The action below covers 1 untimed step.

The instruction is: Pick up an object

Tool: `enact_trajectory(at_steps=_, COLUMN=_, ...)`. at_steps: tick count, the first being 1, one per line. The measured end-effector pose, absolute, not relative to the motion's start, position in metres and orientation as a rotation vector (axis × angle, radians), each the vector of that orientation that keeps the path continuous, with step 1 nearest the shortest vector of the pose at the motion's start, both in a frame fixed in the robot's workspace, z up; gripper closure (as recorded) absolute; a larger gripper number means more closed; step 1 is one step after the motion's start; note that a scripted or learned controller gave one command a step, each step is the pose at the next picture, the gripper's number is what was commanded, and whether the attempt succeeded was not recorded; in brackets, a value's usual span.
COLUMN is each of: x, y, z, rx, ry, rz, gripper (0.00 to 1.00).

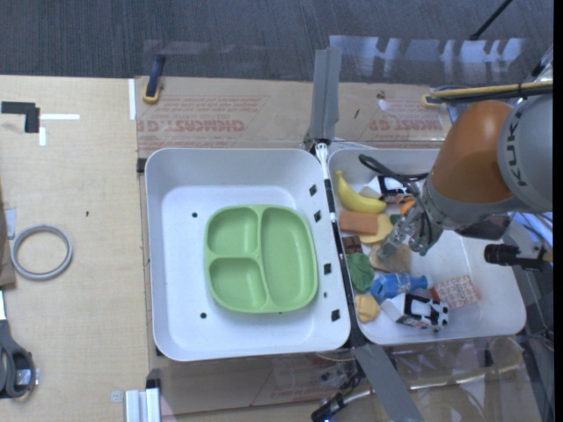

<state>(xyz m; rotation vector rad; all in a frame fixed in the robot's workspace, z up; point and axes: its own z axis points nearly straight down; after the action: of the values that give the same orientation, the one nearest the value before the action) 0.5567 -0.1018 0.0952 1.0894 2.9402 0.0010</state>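
My gripper [407, 236] reaches down into the right bin [493, 319], above a pile of small objects on that bin's left side. A tan object [387, 255] lies right under the gripper tip; I cannot tell if they touch. Around it lie a yellow banana [356, 199], a brown block [358, 221], a green toy [359, 267], a blue toy [395, 285], a black-and-white toy [423, 311] and a pink patterned piece [455, 290]. The grey arm with its orange band [475, 161] hides the bin's back right part.
The left bin [167, 236] holds a green divided plate [261, 258]. A grey ring [39, 251] lies on the wooden bench at far left. A metal divider [324, 95] stands behind the gap between the bins.
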Motion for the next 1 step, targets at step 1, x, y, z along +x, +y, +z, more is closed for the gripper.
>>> enact_trajectory(at_steps=1, x=0.5567, y=-0.1015, z=0.095, rx=1.088, ry=2.941, rz=0.001, gripper=0.0)
